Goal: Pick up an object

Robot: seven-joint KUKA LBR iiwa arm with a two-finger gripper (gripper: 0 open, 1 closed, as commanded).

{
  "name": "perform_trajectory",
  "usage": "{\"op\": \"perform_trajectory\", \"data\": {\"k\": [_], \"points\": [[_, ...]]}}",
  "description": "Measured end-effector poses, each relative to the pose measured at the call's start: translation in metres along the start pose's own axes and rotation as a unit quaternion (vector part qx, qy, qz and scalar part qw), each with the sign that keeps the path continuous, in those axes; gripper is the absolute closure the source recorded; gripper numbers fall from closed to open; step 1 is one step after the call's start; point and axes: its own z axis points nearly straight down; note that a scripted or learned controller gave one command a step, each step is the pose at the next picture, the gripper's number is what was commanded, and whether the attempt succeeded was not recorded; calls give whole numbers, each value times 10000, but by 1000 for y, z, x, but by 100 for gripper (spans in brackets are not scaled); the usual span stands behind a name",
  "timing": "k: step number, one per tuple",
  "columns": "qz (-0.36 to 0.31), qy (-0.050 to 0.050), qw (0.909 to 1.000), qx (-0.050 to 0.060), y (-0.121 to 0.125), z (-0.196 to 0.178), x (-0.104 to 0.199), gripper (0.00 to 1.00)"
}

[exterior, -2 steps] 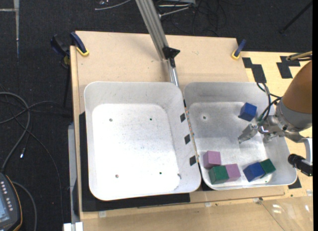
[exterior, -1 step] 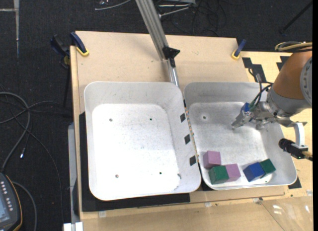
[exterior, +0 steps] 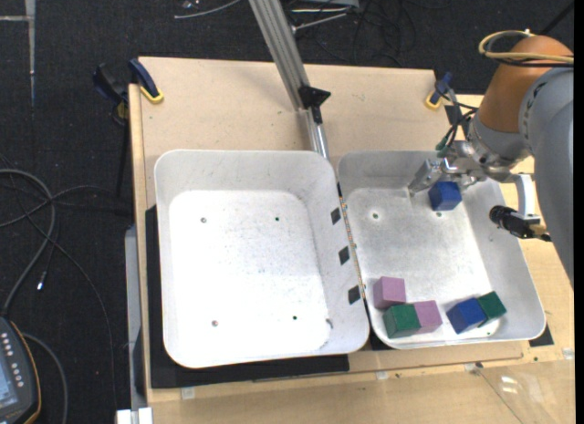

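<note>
My gripper [exterior: 439, 188] hangs over the far part of the right bin [exterior: 511, 272], reaching in from the right under the orange-banded wrist. A small blue block [exterior: 445, 197] sits between its fingertips, and the gripper is shut on it. Along the bin's near edge lie other blocks: a pink one [exterior: 391, 291], a dark green one [exterior: 401, 320], a purple one [exterior: 427, 315], a second blue one [exterior: 465, 314] and a green one [exterior: 492, 305].
The left bin [exterior: 182, 185] stands beside the right one, their rims meeting at mid-bench. A slanted metal pole [exterior: 278, 39] comes down to the far edge between the bins. Clamps sit at the bench's far corners.
</note>
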Motion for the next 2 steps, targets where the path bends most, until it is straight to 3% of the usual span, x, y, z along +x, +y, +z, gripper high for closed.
{"op": "perform_trajectory", "data": {"k": [1,2], "points": [[1,-13,10000,10,-2,-9,-2,100],[-14,16,10000,15,-6,-43,69,100]]}}
